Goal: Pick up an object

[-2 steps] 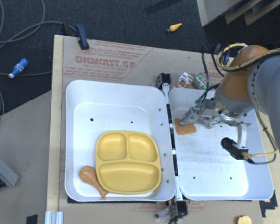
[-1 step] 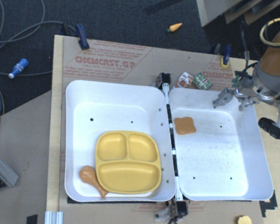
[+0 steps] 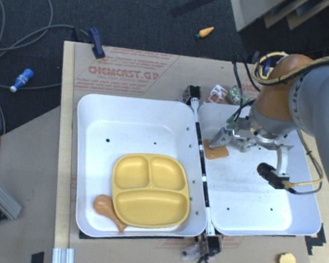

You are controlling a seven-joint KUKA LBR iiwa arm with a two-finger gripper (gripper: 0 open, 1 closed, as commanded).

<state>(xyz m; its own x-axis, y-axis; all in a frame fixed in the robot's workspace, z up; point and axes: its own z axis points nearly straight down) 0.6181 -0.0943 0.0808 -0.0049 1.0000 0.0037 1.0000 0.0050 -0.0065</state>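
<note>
- Here, you are looking down at a slant on a tabletop (image 3: 129, 75) carrying two shallow white bins side by side.
- The left bin (image 3: 96, 121) is holding a yellow divided plate (image 3: 150, 190), and an orange-tan drumstick-shaped toy (image 3: 108, 208) is lying against the plate's lower left edge.
- The right bin (image 3: 250, 205) is holding a flat orange-brown object (image 3: 216, 151) close to its left wall, near the ridge where the two bins are meeting.
- The grey arm (image 3: 324, 97) is reaching in from your right, with its orange band (image 3: 278, 90) sitting above the wrist.
- The end effector (image 3: 233, 137) is hanging low over the right bin's upper left part, just beside the orange-brown object; whether it is touching the object, you cannot tell from this angle.
- Its state is not something you can read here.
- A small yellow piece (image 3: 287, 262) is resting on the tabletop beyond the right bin's lower right corner.
- A blue clip (image 3: 95, 41) is sitting at the tabletop's far left edge.
</note>
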